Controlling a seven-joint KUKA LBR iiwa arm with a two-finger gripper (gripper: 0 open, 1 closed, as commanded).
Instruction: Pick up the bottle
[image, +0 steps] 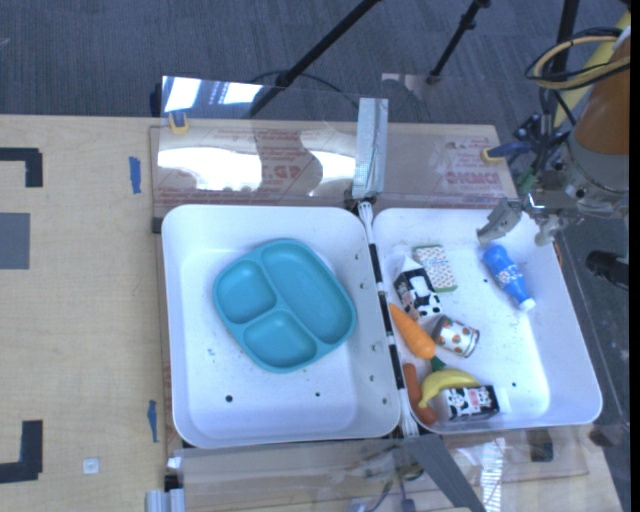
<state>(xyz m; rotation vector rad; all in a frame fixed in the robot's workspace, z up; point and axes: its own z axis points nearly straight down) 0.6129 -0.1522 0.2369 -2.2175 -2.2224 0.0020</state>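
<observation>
A blue bottle (507, 276) with a white cap lies on its side in the far right part of the right bin (560, 340). My gripper (520, 224) hangs just above the bin's far right corner, a little beyond the bottle's upper end. Its two fingers stand apart, one at the left (494, 222) and one at the right (546, 228), with nothing between them.
The left bin (190, 250) holds a teal divided plate (284, 303). Along the right bin's left side lie a small patterned box (435, 267), a cow-print carton (419, 292), a carrot (413, 332), a can (456, 337), a banana (446, 383) and another cow-print carton (468, 402).
</observation>
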